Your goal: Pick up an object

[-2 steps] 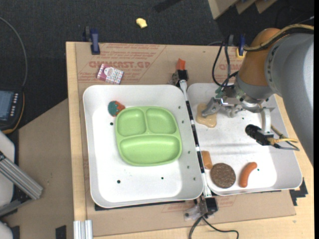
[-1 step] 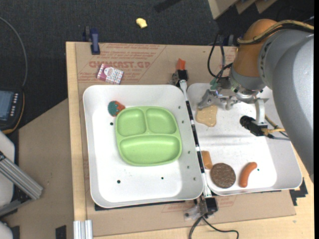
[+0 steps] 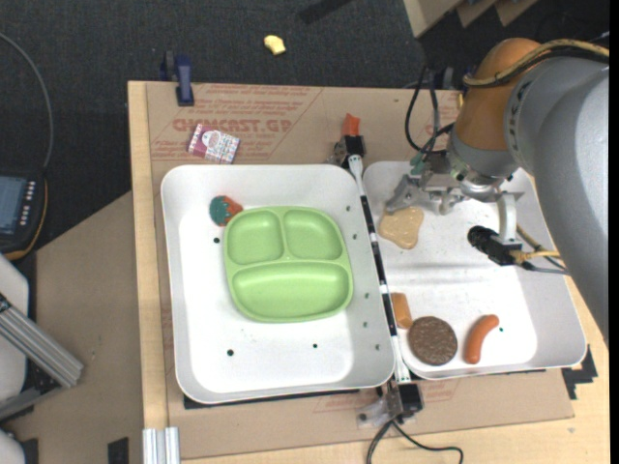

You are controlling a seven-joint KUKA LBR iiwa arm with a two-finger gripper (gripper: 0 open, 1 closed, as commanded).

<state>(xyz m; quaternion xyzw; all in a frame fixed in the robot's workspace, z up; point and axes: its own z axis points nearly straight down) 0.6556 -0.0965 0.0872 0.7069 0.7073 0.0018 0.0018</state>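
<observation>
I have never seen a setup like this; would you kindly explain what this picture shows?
One camera, fixed above a bench, looks down at a slant. The grey machine with an orange band is a robot arm reaching in from the right. Its gripper hangs over the right white bin, right by a beige toy piece. That bin also holds a brown patty, a red sausage and a small orange block. The left bin holds a green divided plate and a small red-and-green toy. Whether it holds anything, I cannot tell.
</observation>
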